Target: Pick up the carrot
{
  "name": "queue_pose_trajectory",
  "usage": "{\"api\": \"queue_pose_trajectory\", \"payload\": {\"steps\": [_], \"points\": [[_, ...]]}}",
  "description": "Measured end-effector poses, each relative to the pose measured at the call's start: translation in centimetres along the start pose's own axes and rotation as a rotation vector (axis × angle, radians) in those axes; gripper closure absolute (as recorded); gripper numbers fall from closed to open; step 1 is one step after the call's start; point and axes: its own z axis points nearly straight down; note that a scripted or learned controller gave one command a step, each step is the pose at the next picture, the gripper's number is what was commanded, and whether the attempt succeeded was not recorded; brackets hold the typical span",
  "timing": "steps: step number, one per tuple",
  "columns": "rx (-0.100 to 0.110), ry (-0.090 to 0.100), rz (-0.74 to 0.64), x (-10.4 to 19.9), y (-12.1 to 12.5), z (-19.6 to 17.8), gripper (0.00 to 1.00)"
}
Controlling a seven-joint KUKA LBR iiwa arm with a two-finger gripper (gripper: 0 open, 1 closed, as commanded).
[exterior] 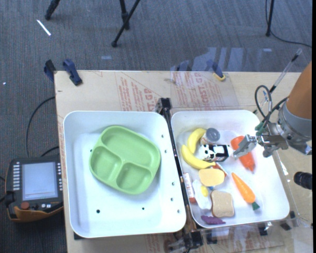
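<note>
The jaws (251, 145) sit spread apart over an orange pepper (243, 154), with the carrot (244, 188) lying at 6 o'clock below.

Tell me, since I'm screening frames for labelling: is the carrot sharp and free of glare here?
Camera view: the carrot is soft-edged yet readable, with no glare on it; even lighting, faint shadows; reflections streak the bench's back edge; the gripper is slightly blurred.

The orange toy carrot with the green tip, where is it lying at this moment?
The orange toy carrot lies in the right white bin, toward its lower right part, just right of the toast slice and below the hand.
</note>
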Motion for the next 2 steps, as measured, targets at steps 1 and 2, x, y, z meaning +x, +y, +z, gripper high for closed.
{"api": "queue_pose_trajectory", "payload": {"steps": [1,2], "points": [[-0.004,0.002,-0.067,-2.39,-4.56,15.79,0.00],[-0.003,0.008,-0.055,-2.48,-4.56,14.89,1.00]]}}
